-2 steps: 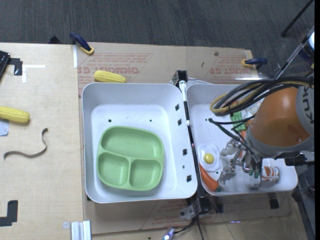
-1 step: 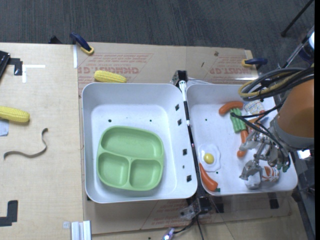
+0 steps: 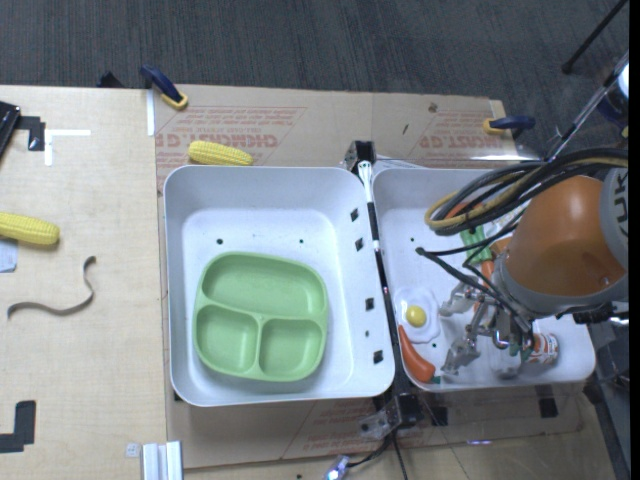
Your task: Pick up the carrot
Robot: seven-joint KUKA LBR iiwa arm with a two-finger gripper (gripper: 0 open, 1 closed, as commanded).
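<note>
The bench (image 3: pixel 80 368) is stretching wide under the camera, pale wood on the left and a sheet of cardboard (image 3: pixel 300 128) lying under both bins. The left bin (image 3: pixel 190 208) is sitting there with a green divided plate (image 3: pixel 263 316) resting flat on its floor. The right bin (image 3: pixel 395 218) is butting up against it, and that is where the action is: the arm (image 3: pixel 565 238) is reaching in from the right, its orange band bulging over the bin with a bundle of cables looping above it.

The gripper (image 3: pixel 478 346) is hanging low over the front part of the right bin, pointing down toward the floor. Whether it is spread or pressed together cannot be told from this angle; the metal parts are blurring into each other.

The carrot (image 3: pixel 415 358) is lying flat in the front left corner of the right bin, orange and slanted, just to the left of the gripper and apart from it. A fried egg toy (image 3: pixel 416 315) is sitting just behind the carrot.

Outside the bins, one corn cob (image 3: pixel 220 153) is lying on the cardboard behind the left bin, another corn cob (image 3: pixel 28 229) is resting at the bench's left edge, and a dark curled strip (image 3: pixel 60 300) is lying near it.
</note>
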